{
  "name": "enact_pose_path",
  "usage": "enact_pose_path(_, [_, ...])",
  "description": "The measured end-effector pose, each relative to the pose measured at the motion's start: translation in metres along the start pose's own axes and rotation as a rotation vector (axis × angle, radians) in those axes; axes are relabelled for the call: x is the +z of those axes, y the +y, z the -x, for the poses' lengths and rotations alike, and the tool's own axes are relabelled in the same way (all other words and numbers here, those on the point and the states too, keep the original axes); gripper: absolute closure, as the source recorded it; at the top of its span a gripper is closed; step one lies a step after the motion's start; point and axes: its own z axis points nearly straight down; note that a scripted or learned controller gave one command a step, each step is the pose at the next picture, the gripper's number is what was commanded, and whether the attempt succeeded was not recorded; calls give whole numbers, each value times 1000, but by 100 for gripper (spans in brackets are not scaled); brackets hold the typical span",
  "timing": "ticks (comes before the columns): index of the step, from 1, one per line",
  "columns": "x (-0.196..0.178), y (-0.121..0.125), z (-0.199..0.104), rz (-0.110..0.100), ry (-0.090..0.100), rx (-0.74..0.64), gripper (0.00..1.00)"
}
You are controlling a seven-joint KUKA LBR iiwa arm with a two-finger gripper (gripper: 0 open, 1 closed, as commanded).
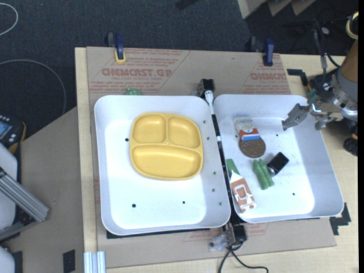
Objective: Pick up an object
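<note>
A brown board (170, 67) with red lettering covers the bench, and 2 blue clamps (118, 43) grip its far edge, 1 at 11 o'clock and 1 (268, 51) at 1 o'clock. Dark blue carpet (85, 10) lies beyond the board, from 9 o'clock round to 12 o'clock. A thin pale cable (34, 64) loops across it at 10 o'clock. A metal rail (23, 195) slants in at 8 o'clock. A black cable (242, 260) trails off the board at 6 o'clock.
</note>
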Motion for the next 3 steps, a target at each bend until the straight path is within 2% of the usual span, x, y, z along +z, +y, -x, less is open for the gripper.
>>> enact_pose_path(1, [146, -17, -55, -4, 2, -4, 0])
enact_pose_path(2, [139, -46, -76, -5, 3, 0, 0])
enact_pose_path(3, [35, -97, -156, 2, 3, -6, 0])
